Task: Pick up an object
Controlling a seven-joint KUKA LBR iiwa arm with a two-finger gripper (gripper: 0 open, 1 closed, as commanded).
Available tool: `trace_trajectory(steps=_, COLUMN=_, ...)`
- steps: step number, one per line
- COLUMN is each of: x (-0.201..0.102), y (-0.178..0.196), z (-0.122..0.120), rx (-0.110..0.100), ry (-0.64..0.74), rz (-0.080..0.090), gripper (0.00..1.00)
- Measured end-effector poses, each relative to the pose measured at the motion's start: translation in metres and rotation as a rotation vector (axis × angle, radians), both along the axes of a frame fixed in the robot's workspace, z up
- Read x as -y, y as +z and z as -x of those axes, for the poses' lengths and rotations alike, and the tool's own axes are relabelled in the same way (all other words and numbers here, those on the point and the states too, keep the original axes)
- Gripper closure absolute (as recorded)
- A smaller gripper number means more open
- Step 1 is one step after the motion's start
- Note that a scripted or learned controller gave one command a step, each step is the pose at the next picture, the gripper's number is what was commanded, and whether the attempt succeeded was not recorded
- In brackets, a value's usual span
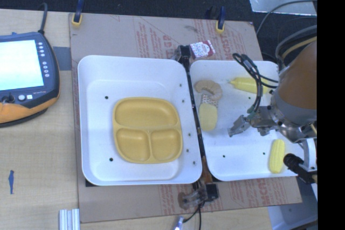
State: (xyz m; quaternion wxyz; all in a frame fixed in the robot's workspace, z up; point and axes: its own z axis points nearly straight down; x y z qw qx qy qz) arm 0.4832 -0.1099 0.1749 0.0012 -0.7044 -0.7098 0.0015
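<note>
White bin [232, 169], pale yellow corn cob [276, 155], oblong, lying flat

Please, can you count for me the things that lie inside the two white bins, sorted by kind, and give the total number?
Divided yellow tray, in the left bin: 1
Yellow pieces in the right bin, namely one by the divider, one at the far side, one at the near right: 3
Tan round piece: 1
Total: 5
</note>
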Motion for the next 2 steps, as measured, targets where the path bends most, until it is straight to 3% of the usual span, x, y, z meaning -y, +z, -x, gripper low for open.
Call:
trace_trajectory(steps=1, x=0.09, y=0.003, z=-0.105, rx=0.002, ry=-0.005, rz=0.0, gripper=0.0)
trace_trajectory(steps=2, x=0.026, y=0.001, z=-0.174, rx=0.002, ry=-0.002, rz=-0.002, gripper=0.0)
